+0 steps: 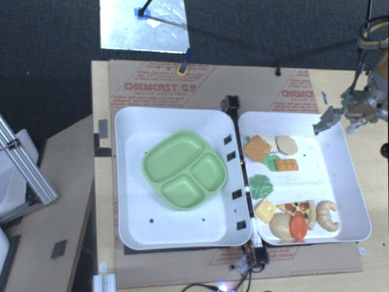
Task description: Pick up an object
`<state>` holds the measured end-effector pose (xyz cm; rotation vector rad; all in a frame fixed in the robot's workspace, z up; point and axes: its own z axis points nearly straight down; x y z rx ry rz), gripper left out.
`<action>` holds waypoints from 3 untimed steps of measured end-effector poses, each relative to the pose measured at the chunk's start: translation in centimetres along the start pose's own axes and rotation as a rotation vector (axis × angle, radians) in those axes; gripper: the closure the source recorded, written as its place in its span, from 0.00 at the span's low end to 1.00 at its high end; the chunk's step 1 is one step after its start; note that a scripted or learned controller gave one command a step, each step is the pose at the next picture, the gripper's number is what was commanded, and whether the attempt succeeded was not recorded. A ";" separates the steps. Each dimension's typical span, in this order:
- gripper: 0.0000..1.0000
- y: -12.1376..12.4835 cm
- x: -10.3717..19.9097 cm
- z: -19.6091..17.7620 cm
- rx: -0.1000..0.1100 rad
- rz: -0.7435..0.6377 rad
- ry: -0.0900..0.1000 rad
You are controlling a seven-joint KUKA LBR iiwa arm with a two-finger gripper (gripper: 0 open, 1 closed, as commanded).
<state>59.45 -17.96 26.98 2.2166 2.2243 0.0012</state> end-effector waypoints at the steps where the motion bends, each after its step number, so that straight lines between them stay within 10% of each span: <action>1: 0.00 0.1 -0.7 4.4 0.002 0.002 0.000; 3: 0.00 0.5 -1.0 15.5 0.004 0.003 0.001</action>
